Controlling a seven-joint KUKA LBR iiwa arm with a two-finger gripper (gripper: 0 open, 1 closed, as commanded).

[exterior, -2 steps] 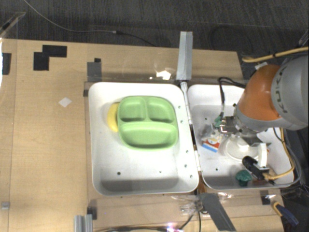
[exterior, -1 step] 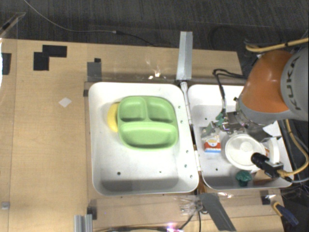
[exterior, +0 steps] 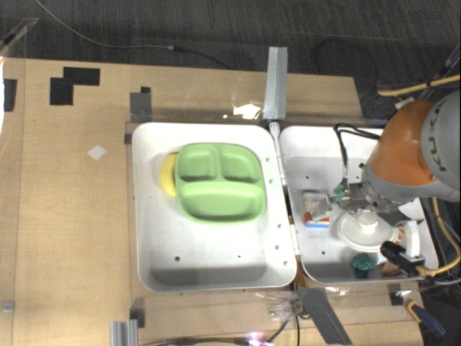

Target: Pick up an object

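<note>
Bench (exterior: 72,215): pale wood-look board, matt, smooth. Both bins, left bin (exterior: 155,215) and right bin (exterior: 317,161): white plastic, slight sheen. Divided tray (exterior: 220,182): green plastic, smooth, satin. Arm shell (exterior: 403,153): glossy orange band, grey above. Upright post (exterior: 276,81) at bins' far edge: brushed metal.

Bright, even overhead light is washing both white bins (exterior: 216,265); glare is glinting off the divider's top (exterior: 247,111), soft shadow is pooling along the left bin's near wall, focus mildly soft.
</note>
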